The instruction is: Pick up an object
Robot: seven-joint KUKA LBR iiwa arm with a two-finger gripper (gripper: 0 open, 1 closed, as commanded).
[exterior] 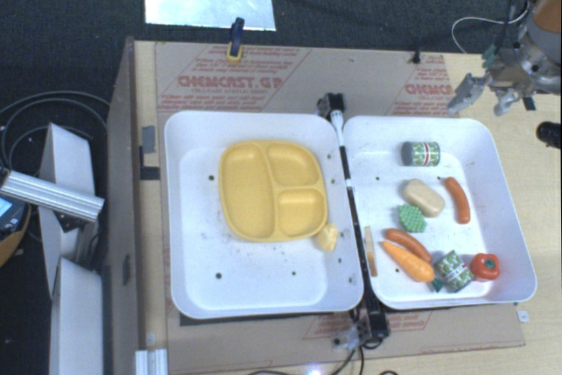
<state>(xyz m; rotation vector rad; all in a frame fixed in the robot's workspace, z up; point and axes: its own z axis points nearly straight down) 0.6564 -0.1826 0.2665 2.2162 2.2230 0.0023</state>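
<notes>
One metal pincer [487,95], fingers spread and holding nothing, hovers at upper right above the right white bin [505,180]; approach step, so descent onto a toy comes next.

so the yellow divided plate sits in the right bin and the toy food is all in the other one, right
Not quite. The camera view shows the yellow divided plate in the left bin, and most of the toy food, like the carrot, in the right bin.
</notes>
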